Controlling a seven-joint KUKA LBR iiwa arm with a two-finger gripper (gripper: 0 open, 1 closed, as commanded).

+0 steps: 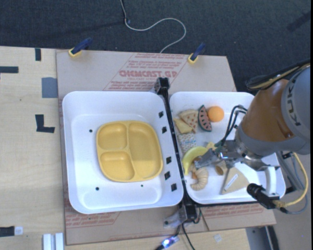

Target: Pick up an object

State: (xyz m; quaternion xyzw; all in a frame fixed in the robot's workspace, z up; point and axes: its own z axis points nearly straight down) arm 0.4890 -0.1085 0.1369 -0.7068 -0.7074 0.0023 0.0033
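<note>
- Left bin (75,139): one yellow tray (129,151), three compartments.
- Right bin (261,191): six toy foods counted, one orange (215,113) among them.
- Gripper (209,160) low over the banana (192,155); grip state cannot be told.

Two shallow white plastic bins (75,139), smooth and faintly glossy. Yellow divided plastic tray (129,151), matt sheen. Brown corrugated cardboard sheet (146,72), printed red, dull. Pale wood-grain table (21,155). My tool (211,158) hangs from a glossy orange wrist band (268,116).
</note>
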